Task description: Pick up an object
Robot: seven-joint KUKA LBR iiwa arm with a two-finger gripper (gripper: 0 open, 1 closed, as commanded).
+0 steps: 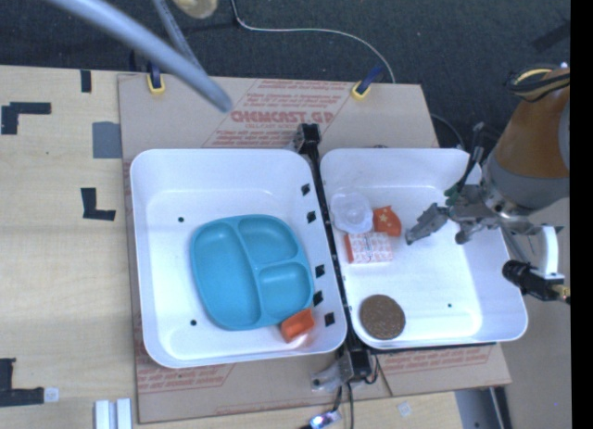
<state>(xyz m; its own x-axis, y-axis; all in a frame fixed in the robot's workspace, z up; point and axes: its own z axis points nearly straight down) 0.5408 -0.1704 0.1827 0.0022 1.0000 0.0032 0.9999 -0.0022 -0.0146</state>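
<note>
White plastic bins sit side by side on a cardboard sheet [278,112]. Left bin [157,186]: a blue divided plate [248,270] lies near its centre, with a small orange object [297,325] just beside the plate at 5 o'clock, against the bin's lower right corner. Right bin [482,316]: a clear plastic cup [351,211] lies toward 10 o'clock, an orange-red piece [387,221] just beside it at 3 o'clock, a red-and-white packet [370,249] below both, and a brown disc [382,316] at 6 o'clock. Grey gripper [414,233] hangs over the right bin at 3 o'clock of the orange-red piece, near it; nothing sits between its fingers, and whether they are apart or together cannot be told.
</note>
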